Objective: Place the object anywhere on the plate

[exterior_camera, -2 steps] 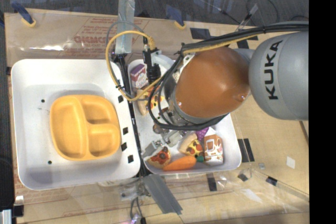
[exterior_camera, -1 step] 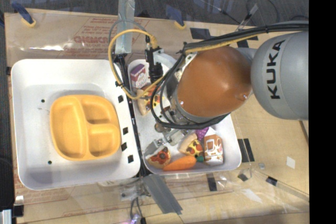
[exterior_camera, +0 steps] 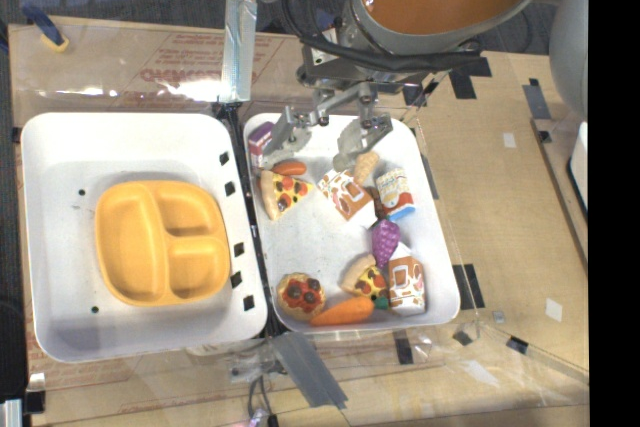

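— Camera view, nearest edge first: what's in the right bin (exterior_camera: 440, 300)?

— A carrot (exterior_camera: 342, 312), a small pizza (exterior_camera: 301, 293) and a milk carton (exterior_camera: 405, 282) — then a purple grape bunch (exterior_camera: 385, 239) further in.

— And the yellow plate (exterior_camera: 160, 240)?

— Alone in the left bin (exterior_camera: 60, 140), well apart from the toys.

— The gripper (exterior_camera: 327, 136)?

— At the right bin's far end, fingers spread, nothing between them; a pizza slice (exterior_camera: 283, 190) lies just below.
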### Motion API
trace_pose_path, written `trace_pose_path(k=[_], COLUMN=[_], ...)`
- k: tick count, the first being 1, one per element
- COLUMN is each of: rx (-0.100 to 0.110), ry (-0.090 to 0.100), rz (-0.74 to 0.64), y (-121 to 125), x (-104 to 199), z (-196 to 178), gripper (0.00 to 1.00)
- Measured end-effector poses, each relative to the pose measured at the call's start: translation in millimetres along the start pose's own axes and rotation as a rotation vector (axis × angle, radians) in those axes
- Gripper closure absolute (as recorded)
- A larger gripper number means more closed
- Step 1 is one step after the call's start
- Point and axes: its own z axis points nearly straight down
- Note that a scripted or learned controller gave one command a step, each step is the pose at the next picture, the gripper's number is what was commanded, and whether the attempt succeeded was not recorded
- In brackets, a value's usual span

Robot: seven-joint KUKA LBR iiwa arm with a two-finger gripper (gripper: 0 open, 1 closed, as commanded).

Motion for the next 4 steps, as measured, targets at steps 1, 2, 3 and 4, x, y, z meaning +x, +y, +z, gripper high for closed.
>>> trace_pose_path(k=[1, 2, 3, 4], rx=[-0.013, -0.008, -0.012, -0.022], ry=[-0.001, -0.004, -0.002, -0.009], rz=[-0.405, -0.589, -0.768, -0.997], y=[44.9, 61.4, 57.2, 9.6], x=[4.9, -85.7, -20.2, -90.2], z=[57.2, 58.6, 78.4, 230.3], gripper=[0.00, 0.00, 0.00, 0.00])
